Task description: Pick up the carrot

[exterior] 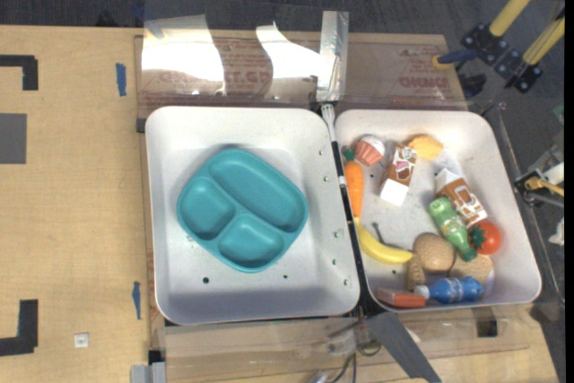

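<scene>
The orange carrot [354,186] lies in the right bin [511,193], lengthwise against that bin's left wall, with its thicker end toward the back. A red and white item [369,149] sits just behind it. The yellow banana [384,248] curves just in front of its tip.
The right bin also holds a small carton [401,171], a yellow fruit [424,145], a brown box [462,198], a green bottle [447,224], a tomato [487,238], a brown roll [435,253] and a blue bottle [454,289]. A teal divided plate [242,206] lies in the left bin [170,148].
</scene>
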